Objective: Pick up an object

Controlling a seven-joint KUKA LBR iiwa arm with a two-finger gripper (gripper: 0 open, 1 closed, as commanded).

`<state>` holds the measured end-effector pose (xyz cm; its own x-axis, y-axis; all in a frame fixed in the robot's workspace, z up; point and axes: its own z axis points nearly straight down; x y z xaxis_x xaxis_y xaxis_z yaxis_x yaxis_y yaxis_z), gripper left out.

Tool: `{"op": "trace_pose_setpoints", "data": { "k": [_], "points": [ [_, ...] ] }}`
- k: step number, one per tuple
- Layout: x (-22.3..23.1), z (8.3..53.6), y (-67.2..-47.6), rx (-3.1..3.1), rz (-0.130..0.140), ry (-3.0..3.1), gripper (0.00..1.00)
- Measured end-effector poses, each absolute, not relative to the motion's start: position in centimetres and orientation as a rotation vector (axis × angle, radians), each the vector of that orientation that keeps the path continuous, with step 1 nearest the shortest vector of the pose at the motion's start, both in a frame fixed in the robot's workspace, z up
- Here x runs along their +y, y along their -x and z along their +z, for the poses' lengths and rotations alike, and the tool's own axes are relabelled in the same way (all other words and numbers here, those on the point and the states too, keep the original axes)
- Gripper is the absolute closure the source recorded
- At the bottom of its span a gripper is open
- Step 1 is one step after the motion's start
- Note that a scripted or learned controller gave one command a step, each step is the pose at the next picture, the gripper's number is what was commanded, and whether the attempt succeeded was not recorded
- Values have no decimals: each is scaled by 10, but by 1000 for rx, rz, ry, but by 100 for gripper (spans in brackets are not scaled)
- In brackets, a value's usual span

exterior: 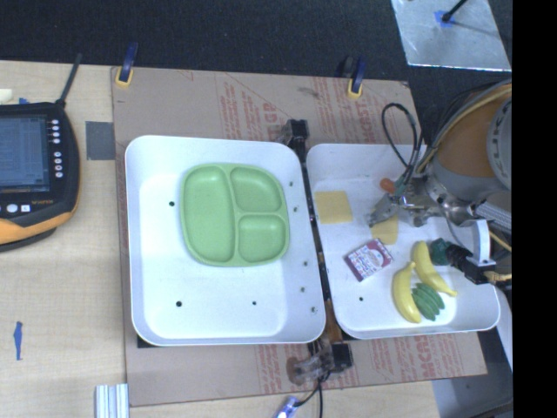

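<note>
Over the right bin [348, 316], the gripper [389, 209] hangs low with its jaws spread and nothing between them, tips just above a small yellow block [385, 231]. Crowding is the likely trouble: a red packet [368, 259] and a yellow square [333, 206] lie near, so closing off-centre could nudge the block away.

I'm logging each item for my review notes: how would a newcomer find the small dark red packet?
Look in the right-hand shallow white bin, near its middle. The small dark red packet lies flat below two pale yellow squares and left of the yellow bananas. It is the one reddish, printed rectangle among yellow things.
</note>
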<state>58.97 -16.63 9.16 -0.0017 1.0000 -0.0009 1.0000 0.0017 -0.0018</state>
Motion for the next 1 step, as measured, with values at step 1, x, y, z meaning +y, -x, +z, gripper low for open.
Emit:
{"op": "trace_pose_setpoints", "data": {
  "k": [1],
  "points": [
    [-173,92,-616,-2226,1,2215,0]
  ]
}}
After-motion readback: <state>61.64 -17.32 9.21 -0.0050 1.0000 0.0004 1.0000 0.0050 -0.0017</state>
